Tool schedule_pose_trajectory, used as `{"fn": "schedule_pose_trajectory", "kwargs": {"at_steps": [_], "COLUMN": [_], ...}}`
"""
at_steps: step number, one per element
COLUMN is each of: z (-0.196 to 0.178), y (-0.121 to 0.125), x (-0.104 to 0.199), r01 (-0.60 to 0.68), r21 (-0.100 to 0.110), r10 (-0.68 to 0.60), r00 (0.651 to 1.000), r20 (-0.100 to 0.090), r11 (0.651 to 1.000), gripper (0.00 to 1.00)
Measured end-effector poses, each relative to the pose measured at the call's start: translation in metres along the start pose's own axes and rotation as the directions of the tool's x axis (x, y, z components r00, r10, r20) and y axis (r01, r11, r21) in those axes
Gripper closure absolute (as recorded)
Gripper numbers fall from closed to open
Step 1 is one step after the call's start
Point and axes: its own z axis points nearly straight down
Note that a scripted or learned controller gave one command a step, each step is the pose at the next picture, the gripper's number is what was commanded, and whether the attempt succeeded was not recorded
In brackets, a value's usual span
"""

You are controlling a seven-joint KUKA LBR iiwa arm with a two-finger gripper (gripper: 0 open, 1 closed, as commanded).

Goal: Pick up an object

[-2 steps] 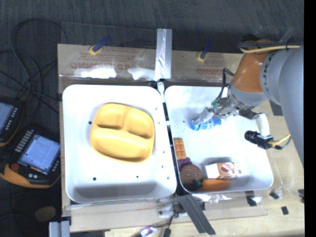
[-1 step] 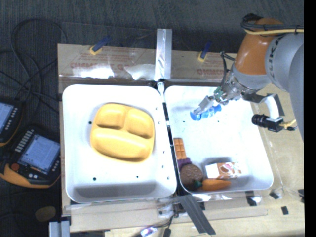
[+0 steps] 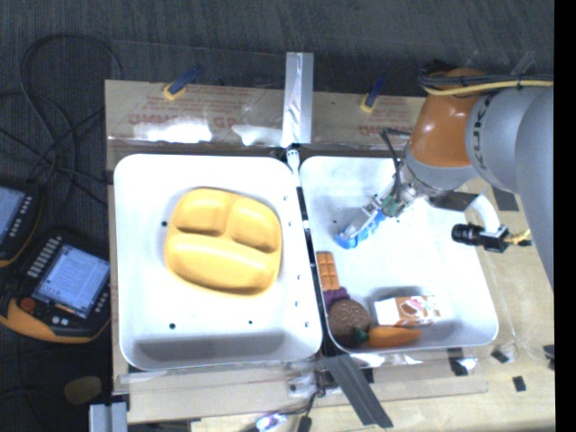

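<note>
From the camera view above the bench, you see the arm (image 3: 490, 138) reaching in from the right, its orange band sitting over the upper right corner of the right bin (image 3: 450, 268). The gripper (image 3: 376, 216) points down and to the left into the upper part of that bin. A small blue object (image 3: 353, 235) lies at its tip, and it looks as though the fingers are pinching its upper end, though the picture is too coarse there for you to be sure the object is truly between them.

Along the right bin's left wall you find an orange wafer-like bar (image 3: 325, 265) with a small purple piece (image 3: 333, 282) touching its lower end. Just below them sits a round brown cookie (image 3: 347, 315). Beside it, along the bin's near edge, lies an orange carrot (image 3: 393, 336), and a small white carton (image 3: 408, 310) rests just above the carrot.

In the left bin (image 3: 144, 313) you have a yellow divided tray (image 3: 223, 239), lying near the middle, well apart from the gripper.

On the floor to the left of the bench sits a handheld pendant (image 3: 63, 286) with a lit screen.
</note>
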Motion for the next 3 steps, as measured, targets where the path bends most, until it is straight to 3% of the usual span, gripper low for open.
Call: {"fn": "schedule_pose_trajectory", "kwargs": {"at_steps": [1,2,3], "z": [-0.074,0.003,-0.004], "y": [-0.014,0.021,0.023], "x": [0.033,0.021,0.021], "r01": [0.167,0.145,0.146], "r21": [0.001,-0.001,-0.003], "r10": [-0.167,-0.145,-0.146], "r00": [0.986,0.989,0.989], "r20": [0.001,0.0,-0.002], "r11": [0.986,0.989,0.989], "gripper": [0.0,0.0,1.0]}}
